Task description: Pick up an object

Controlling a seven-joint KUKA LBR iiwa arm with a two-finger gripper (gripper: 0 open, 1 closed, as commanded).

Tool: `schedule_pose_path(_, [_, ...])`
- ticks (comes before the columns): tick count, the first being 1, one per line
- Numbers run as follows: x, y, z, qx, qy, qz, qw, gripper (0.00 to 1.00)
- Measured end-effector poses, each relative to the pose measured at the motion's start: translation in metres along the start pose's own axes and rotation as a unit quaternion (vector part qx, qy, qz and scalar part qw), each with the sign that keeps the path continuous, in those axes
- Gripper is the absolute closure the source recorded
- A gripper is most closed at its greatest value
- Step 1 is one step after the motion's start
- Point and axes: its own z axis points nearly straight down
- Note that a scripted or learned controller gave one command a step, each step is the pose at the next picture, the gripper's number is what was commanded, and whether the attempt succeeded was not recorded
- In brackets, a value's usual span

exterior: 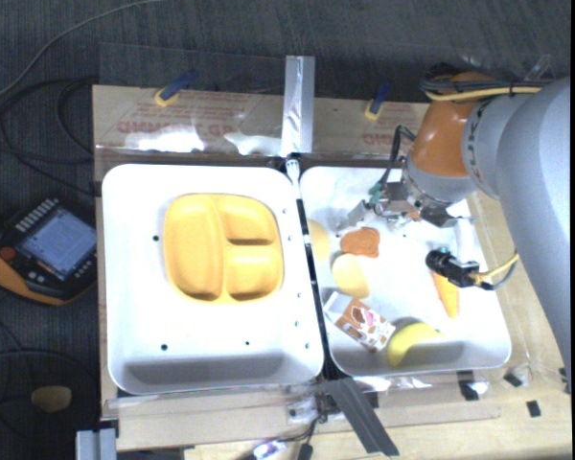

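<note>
Slanted look down on a pale wooden counter [115, 113] carrying two shallow white bins side by side.

In the left bin [134, 348], a single yellow tray [222, 247] with three compartments, lying flat near the middle and apart from every wall.

In the right bin [484, 338], a scatter of small things:
- Close to the middle, a flat orange-brown piece [361, 242].
- Just in front of it, a pale yellow lump [351, 277], near or touching; cannot tell which.
- Against the wall shared with the left bin, a second pale shape [318, 241], partly hidden by the rim.
- Toward the near wall, a small printed packet [361, 322] in white, brown and red, lying tilted.
- Just right of the packet, a yellow-green ball [410, 341] close to the near wall.
- Further right, an orange cone [448, 298], pointing toward the near wall, well apart from the packet.

From the right, a grey arm [527, 161] with an orange band [441, 144] above the wrist. At its end, the hand [395, 202], over the far part of the right bin, just beyond and to the right of the orange-brown piece. Too cluttered and small to tell whether spread, pressed together, or pinching anything.

Beside the counter on the left, on dark floor, a handheld control unit [43, 252] with a blue screen.
</note>
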Motion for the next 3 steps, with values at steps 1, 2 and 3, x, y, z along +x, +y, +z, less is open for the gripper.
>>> schedule_pose_path(1, [0.001, 0.001, -0.01, -0.001, 0.0, -0.001, 1.0, 1.0])
schedule_pose_path(2, [0.066, -0.028, -0.095, 0.006, 0.001, -0.106, 0.9943, 1.0])
schedule_pose_path(3, [-0.004, 0.007, -0.094, 0.006, -0.001, -0.028, 0.9996, 1.0])
